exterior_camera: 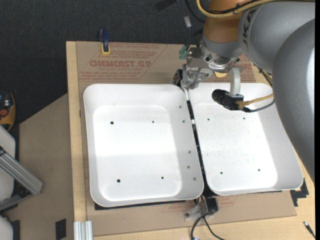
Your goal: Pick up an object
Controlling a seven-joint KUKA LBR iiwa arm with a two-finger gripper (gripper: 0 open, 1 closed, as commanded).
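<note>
- Hand sits at the far end of the seam between the left bin and the right bin, low over their rims, just past the far edge of both.
- How wide the hand stands cannot be told; its tip is small and dark against the rim. Nothing is seen in its grasp.
- No loose object can be made out on either bin floor: just small dark dots, which look like holes or marks in the plastic.
- A black piece with a tan cable hangs over the far part of the right bin; it looks like part of the arm's own gear, not a thing to pick.
- Risk: closing here likely catches a bin rim or nothing at all, since the hand is over the seam.
- Risk: a lift with a rim pinched could drag or tip a bin on the worktop.
</note>
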